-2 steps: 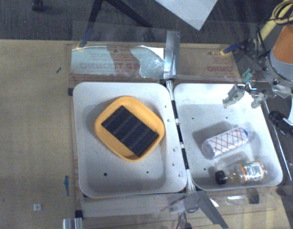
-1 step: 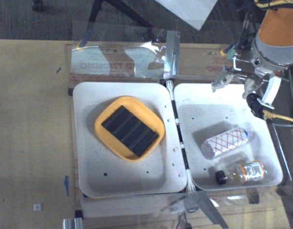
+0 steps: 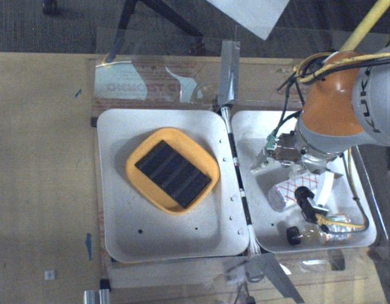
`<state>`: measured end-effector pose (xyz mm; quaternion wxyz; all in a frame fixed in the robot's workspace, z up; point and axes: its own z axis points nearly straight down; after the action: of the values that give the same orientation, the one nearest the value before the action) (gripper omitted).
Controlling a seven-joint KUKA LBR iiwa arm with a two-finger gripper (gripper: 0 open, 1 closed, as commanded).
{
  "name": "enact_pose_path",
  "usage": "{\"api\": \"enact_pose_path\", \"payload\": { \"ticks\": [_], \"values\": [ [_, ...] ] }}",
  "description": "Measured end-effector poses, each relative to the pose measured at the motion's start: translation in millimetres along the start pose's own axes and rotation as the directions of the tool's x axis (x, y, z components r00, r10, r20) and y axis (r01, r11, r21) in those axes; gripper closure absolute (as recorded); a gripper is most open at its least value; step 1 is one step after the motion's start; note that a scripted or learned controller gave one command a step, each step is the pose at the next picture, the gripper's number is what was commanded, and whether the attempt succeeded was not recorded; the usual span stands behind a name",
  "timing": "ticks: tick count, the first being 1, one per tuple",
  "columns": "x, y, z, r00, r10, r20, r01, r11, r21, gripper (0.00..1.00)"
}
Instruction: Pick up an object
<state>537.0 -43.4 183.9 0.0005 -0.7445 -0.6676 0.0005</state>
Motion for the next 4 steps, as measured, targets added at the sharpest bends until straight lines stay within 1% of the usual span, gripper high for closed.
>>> {"api": "enact_pose_path", "payload": {
  "ticks": [1,2,3,4],
  "values": [
    [-52,3,90,0.961,-0.276,-0.001,0.276,0.961,0.0,0.0],
    [-52,55,95,0.946,-0.324,0.003,0.324,0.946,-0.011,0.0],
    [-68,-1,23,0.931,-0.366,-0.001,0.366,0.931,0.0,0.0],
    [-70,-30,94,0.906,-0.423,0.009,0.423,0.906,-0.022,0.0]
  ]
}}
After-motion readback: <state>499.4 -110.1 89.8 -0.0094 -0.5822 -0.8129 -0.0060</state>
